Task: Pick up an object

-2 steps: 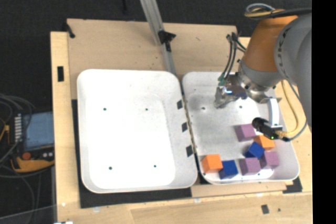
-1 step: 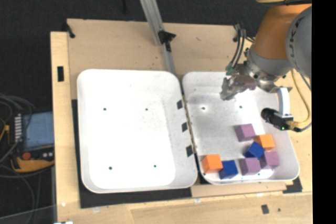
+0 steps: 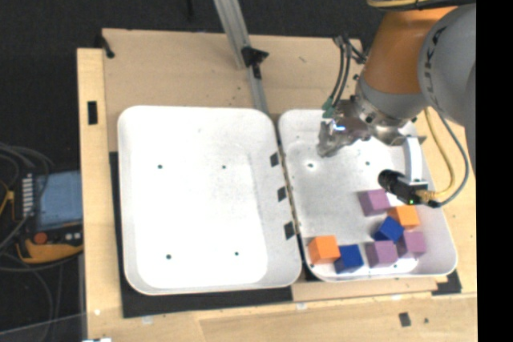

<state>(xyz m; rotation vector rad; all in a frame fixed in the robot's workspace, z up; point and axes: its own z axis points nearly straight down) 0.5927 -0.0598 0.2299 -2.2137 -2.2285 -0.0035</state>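
right bin [image 3: 321, 180]: my arm [image 3: 409, 52] hangs over its far part, blocks lie along the near edge, well apart from me | claw [image 3: 329, 142]: above bare floor, nothing in it, how far open I cannot tell | risk: descending here grasps nothing; orange block [image 3: 324, 247] touches blue block [image 3: 349, 258], claw may push both.

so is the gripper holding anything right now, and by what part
Nothing is visibly held. The gripper hangs over a bare part of the right bin, apart from the blocks clustered at the bin's near end, such as the orange block.
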